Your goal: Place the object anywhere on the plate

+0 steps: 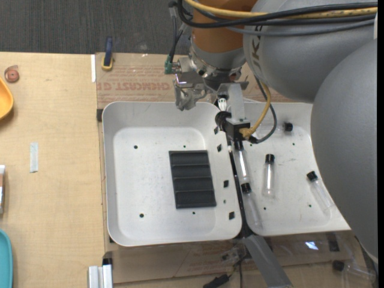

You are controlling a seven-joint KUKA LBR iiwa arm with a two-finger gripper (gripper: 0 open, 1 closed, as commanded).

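- Pale wooden bench (54, 209) runs under everything, with a dark floor beyond its far edge and two shallow white bins set side by side on it.
- My gripper (187, 98) hangs at the far rim of the left bin (111, 161), over its back edge and towards the corner it shares with the other bin.
- From this slant I cannot tell how wide it stands, nor whether it has hold of anything.
- Just behind my gripper lies a cardboard sheet (141, 80) with red lettering, tucked under the bins' far side.
- Nearer the camera, the black ribbed plate (192, 179) lies flat in the middle of the left bin, well apart from my gripper.
- In the right bin (294, 161), a clear tube (240, 167) with a black cap lies lengthwise close against the rim shared by the two bins.
- Beside it a second tube (269, 174) lies near the middle of that bin's floor, apart from the first.
- A third tube (318, 191) lies towards that bin's right side, partly under my arm.
- A small black cap (288, 126) sits alone near the right bin's far edge.
- Farther off, a blue-handled tool (108, 51) rests at the cardboard's left corner.
- At the bench's left edge I see an orange dish (5, 101) and a small reddish disc (11, 74).
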